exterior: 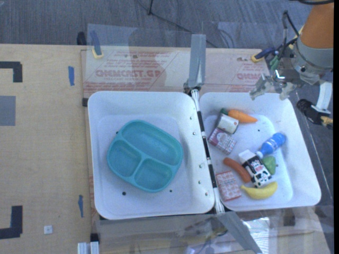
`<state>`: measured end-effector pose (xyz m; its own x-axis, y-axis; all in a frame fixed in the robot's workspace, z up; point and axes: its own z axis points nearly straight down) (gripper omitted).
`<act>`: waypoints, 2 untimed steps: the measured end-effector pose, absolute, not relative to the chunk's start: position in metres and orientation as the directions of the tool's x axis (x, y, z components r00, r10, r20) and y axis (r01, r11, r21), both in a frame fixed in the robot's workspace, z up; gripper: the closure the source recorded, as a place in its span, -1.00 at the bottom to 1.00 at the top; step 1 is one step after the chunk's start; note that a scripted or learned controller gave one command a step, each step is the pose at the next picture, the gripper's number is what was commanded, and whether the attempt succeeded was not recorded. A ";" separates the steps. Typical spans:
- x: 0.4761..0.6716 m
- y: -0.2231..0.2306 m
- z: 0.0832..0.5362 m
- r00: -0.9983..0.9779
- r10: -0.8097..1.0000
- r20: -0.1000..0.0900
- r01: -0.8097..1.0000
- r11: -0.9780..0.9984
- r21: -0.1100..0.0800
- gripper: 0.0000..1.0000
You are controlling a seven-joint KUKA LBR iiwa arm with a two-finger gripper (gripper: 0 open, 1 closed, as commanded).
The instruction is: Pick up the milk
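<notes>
Camera view: looks down at a slant on a wooden desk [42, 157] carrying two white bins side by side.
Arm: enters at 2 o'clock, orange band at the frame's corner; end effector [274, 87] hangs over the far rim of the right bin [307, 189], empty.
End effector state: whether released or clenched cannot be told; the metal parts blur together.
Milk: small carton with black-and-white cow patches [255, 169], lying tilted at about 5 o'clock in the right bin, well apart from the end effector.
Around the milk: blue bottle [272, 143] just at its 1 o'clock; green item [270, 164] at 3 o'clock, partly hidden; banana [259, 190] touching at 6 o'clock; red sausage-like piece [236, 168] at 9 o'clock.
Farther off: carrot [242, 116] and a white-topped box [228, 124] at the bin's 11 o'clock; pink patterned packet [222, 139] below them; red flat packet [229, 186] at 7 o'clock.
Left bin: teal three-compartment plate [145, 155] in the left bin [100, 194].
Writing: red print reading roughly "CHEMCAST" on the clear sheet [132, 70] at 12 o'clock; packet labels too small to read.
Cut off: arm's upper part leaves the frame.
</notes>
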<state>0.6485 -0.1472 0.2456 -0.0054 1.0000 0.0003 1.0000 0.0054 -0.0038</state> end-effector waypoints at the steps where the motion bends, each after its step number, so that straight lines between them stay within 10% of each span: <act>1: 0.593 -0.146 0.143 -0.265 0.964 0.001 0.964 0.265 -0.002 -1.00; 2: 0.539 -0.157 0.088 -0.448 0.894 -0.004 0.894 0.448 0.010 -1.00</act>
